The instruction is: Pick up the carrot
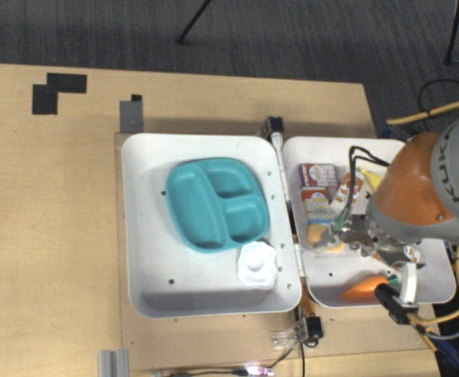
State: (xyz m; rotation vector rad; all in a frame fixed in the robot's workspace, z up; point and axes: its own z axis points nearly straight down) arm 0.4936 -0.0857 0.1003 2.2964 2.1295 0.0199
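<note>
The orange carrot (361, 288) lies on the floor of the right bin (324, 283), close to its near wall. My gripper (345, 232) hangs over the middle of that bin, behind and slightly left of the carrot, and apart from it. The grey arm with its orange band covers the right part of the bin. The carrot's right end is tucked under the wrist hardware.
A red and white carton (317, 184) and some yellow items (321, 234) sit in the right bin beside the gripper. The left bin (147, 210) holds a teal divided plate (215, 203) and a small white object (257, 264).
</note>
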